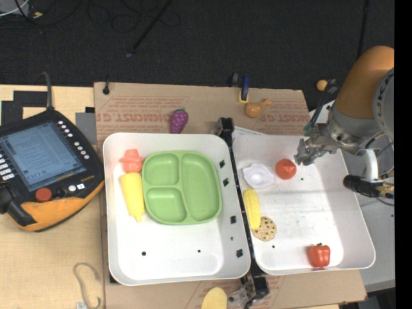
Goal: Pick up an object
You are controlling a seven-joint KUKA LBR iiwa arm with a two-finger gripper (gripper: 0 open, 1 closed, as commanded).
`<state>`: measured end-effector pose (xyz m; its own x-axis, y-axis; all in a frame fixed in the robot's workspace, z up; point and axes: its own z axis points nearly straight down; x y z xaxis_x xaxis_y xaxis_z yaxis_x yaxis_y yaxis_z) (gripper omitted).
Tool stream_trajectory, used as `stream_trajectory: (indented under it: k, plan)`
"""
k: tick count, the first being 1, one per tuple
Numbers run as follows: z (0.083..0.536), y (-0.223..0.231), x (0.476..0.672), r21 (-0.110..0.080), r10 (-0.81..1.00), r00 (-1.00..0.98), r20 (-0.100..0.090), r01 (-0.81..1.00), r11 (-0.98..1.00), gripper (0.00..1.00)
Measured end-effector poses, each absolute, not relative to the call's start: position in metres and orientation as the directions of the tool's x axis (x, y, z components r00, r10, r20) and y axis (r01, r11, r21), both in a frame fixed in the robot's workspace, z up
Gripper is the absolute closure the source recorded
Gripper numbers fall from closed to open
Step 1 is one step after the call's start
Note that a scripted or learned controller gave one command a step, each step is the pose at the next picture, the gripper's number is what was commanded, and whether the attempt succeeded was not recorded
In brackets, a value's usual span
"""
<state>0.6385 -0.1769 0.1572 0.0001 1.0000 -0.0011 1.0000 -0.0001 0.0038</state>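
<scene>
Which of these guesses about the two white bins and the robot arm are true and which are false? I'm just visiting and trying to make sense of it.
1. The green divided plate lies in the left bin. True.
2. A yellow bottle lies inside the green plate. False: it lies on the bin floor beside the plate's left edge.
3. The corn cob is in the right bin, along its left wall. True.
4. The gripper holds the red tomato. False: the tomato sits on the bin floor, just left of the gripper.
5. The red pepper sits near the right bin's front edge. True.
6. The purple grapes are in the right bin. False: they lie on the cardboard behind the left bin.
</scene>
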Motion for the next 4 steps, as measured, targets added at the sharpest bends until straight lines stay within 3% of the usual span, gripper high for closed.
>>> stream_trajectory:
  k: [1,2,4]
  plan:
    - [0.21,-0.177,0.628,0.003,1.0,0.004,0.0,1.0,-0.004,1.0]
    - [0.229,-0.179,0.629,0.002,1.0,0.002,0.0,1.0,-0.002,1.0]
    - [0.233,-0.081,0.564,-0.004,1.0,-0.002,0.003,1.0,0.002,1.0]
